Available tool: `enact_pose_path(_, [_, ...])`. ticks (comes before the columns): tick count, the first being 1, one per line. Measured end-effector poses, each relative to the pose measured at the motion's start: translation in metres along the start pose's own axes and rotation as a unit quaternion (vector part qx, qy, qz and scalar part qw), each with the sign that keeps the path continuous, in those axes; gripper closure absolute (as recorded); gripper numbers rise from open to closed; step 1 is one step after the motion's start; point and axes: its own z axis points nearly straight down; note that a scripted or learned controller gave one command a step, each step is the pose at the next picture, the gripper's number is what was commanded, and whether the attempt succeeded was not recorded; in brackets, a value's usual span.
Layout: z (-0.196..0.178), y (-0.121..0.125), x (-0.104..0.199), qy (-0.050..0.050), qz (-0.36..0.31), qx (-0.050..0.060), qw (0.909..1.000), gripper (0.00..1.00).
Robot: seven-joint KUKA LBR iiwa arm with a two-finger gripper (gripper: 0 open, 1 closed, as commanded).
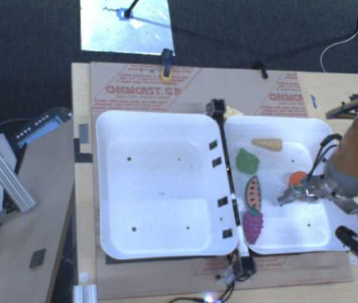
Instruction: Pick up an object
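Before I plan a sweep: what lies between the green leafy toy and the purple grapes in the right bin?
In the camera view, the watermelon slice lies between the green leafy toy and the purple grapes.

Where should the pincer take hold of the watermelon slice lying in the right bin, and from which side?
Come straight down onto the flat red-and-green watermelon slice and pinch across its narrow middle. It lies lengthwise along the bin, green leafy piece above it, purple grape bunch below, so its sides are likely freer.

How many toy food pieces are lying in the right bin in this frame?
5. A tan cone near the back wall, a green leaf left of centre, a watermelon slice below it, purple grapes at the front left, and an orange piece by the hand, which may hide more.
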Motion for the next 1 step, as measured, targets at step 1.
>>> enact_pose_path(1, [0.0026, 0.1368, 0.0542, 0.002, -0.009, -0.002, 1.0000, 0.00])
